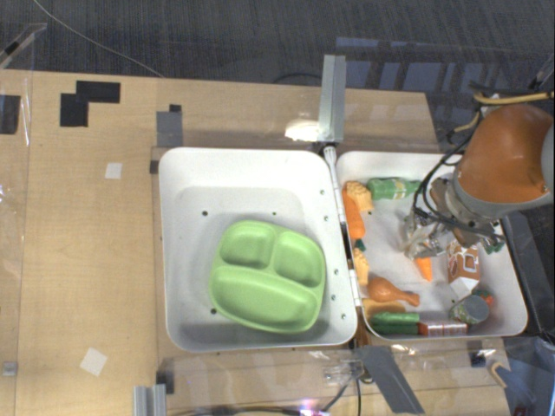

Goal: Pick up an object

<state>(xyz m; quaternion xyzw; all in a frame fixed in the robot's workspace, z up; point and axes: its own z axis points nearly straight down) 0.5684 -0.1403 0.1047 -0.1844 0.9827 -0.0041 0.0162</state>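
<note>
Pincer low among the clutter of the right-hand shallow white bin [512, 317].

The grey arm with its orange band [507, 159] hid most of the pincer [422, 243]; I could not tell how it stood. The small orange carrot-like piece [424, 269] lay just beneath, crowded by a brown-and-white carton [465, 264]. It looked short, smooth and tapered, so I judged it might squirt sideways, or the carton be snagged instead. The green divided plastic plate [269, 276] sat alone in the left bin [173, 258].

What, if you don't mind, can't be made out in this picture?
- Gripper: its fingers blur into clutter under the arm; open or shut is unclear.
- Small items at the right bin's near edge: too small to identify.
- Bin floor under the arm: hidden.
</note>
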